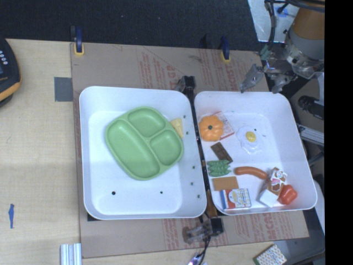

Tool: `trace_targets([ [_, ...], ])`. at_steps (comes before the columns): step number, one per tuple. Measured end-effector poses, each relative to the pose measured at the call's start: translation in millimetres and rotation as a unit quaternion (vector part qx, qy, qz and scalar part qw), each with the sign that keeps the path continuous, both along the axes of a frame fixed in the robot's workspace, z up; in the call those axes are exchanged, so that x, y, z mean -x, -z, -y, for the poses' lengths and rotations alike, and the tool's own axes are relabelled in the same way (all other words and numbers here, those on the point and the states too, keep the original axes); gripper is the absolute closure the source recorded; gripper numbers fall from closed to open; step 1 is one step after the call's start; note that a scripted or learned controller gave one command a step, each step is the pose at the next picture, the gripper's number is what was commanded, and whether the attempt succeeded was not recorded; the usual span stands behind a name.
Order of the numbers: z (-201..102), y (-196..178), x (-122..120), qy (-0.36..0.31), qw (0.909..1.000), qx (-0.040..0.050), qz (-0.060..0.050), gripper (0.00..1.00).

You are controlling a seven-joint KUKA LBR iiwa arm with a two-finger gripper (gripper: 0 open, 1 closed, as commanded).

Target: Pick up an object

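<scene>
Approach step | tool (263, 77) hangs empty, fingers spread wide, above the right bin's (295, 127) far rim | toy pumpkin (211, 128) lies at that bin's far left | next: descend squarely over one piece.

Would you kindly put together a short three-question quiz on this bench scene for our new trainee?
1. True or false: the green divided plate lies in the left bin.
2. Which toy food lies nearest the fried egg? A) pumpkin B) tomato C) milk carton
3. Fill in: the gripper hangs above the ____ corner of the right bin, holding nothing.

Key: 1 true; 2 A; 3 far. The sausage and green beans lie mid-bin.
</scene>
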State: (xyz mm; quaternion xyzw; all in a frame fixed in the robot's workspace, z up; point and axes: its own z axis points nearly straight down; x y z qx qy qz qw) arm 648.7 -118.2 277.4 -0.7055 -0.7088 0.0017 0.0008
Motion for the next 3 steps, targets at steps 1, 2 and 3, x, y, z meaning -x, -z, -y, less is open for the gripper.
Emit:
trace_targets([
  [1,-28.1,192.8,98.9,0.0,1.0,-0.0018,-0.006,0.0],
  [2,-25.1,175.2,93.8,0.0,1.0,0.0002,-0.001,1.0],
  [3,-108.9,82.9,41.3,0.0,1.0,-0.0004,0.002,1.0],
])
